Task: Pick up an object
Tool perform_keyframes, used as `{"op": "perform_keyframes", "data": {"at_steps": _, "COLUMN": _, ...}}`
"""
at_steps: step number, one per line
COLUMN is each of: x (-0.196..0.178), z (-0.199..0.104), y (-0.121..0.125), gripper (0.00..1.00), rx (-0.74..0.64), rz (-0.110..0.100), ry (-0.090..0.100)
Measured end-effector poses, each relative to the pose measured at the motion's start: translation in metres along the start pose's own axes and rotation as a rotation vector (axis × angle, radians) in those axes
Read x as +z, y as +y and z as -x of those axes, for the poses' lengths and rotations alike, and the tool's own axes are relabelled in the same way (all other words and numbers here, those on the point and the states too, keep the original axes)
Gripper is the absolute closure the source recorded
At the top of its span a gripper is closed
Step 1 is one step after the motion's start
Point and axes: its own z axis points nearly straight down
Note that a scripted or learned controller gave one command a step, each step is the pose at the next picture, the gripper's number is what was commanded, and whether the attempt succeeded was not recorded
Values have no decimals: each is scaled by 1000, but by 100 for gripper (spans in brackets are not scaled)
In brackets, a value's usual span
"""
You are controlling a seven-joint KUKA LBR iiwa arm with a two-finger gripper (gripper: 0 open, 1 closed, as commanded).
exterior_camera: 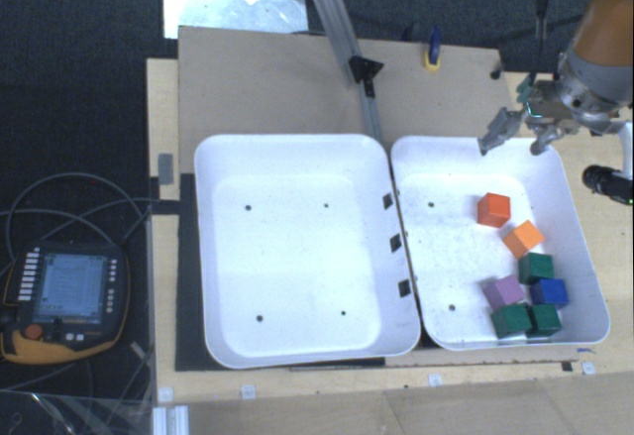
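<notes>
The right bin (446,225) holds several small blocks along its right side: a red-orange cube (493,209), an orange block (522,238), a purple block (506,291), a blue block (550,292) and green blocks (513,321) near the front corner. My gripper (517,135) hangs above the bin's back right edge, higher than the blocks and behind the red-orange cube. Its two fingers stand apart with nothing between them.
The left bin (218,225) sits beside the right one, with a dividing rim between them. A slanted metal pole (337,12) crosses the back of the bench. A teach pendant (64,299) lies on the floor at the left.
</notes>
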Motion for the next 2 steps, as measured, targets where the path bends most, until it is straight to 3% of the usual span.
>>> {"op": "perform_keyframes", "data": {"at_steps": 1, "x": 0, "z": 0, "y": 0, "gripper": 0, "rx": 0, "rz": 0, "ry": 0}}
{"op": "perform_keyframes", "data": {"at_steps": 2, "x": 58, "z": 8, "y": -3, "gripper": 0, "rx": 4, "rz": -6, "ry": 0}}
